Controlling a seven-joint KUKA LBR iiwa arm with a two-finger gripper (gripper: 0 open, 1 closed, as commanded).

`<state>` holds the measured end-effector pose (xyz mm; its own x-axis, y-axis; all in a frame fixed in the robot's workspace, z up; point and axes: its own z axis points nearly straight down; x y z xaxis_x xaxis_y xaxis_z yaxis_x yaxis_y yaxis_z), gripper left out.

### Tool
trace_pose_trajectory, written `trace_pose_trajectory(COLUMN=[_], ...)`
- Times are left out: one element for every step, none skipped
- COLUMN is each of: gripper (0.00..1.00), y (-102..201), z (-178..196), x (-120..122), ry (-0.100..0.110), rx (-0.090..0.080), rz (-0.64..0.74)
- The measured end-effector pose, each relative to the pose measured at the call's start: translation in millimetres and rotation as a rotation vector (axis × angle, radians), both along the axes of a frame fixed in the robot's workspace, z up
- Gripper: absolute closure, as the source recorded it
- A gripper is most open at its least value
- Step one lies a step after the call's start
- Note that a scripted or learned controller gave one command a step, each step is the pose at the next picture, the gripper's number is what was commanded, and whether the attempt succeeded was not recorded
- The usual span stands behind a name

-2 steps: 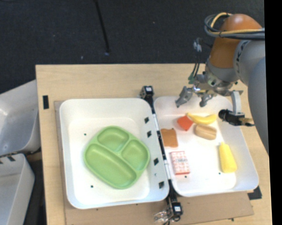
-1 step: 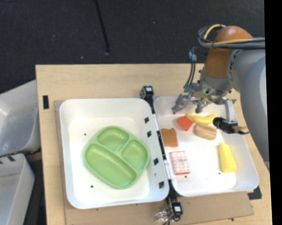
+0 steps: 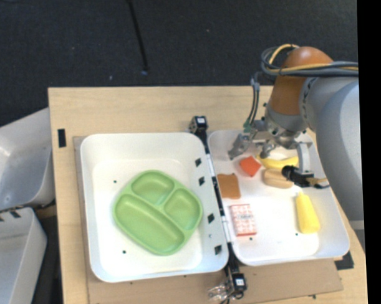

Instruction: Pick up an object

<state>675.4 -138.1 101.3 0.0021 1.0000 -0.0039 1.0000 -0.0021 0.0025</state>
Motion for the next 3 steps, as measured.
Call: trace_pose_trajectory(gripper=[1.00, 1.00, 1.00], y=[-1, -10, -4], z=[15, 78, 126], x=[2, 4, 2], ry=[-0.008, -0.006, -0.003], rx=[-0.002, 0.002, 0.003], rz=[0.000, -0.001, 0.004])
